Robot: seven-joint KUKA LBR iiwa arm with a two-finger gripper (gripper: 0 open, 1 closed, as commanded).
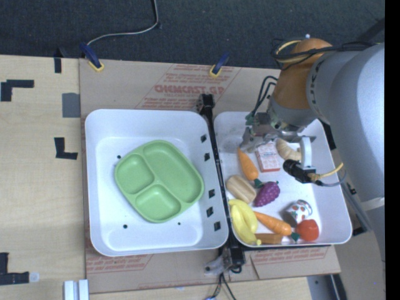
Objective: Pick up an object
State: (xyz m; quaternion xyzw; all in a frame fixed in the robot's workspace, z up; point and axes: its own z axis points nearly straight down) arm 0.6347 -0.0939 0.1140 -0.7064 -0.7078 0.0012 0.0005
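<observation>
While the left bin point(100, 186) holds a green tray point(159, 180) with bare floor around it, you'll find the right bin point(334, 202) crowded (toy food from six o'clock upward); the gripper point(257, 134) hangs at its twelve o'clock edge, over a small carton point(269, 157).
</observation>
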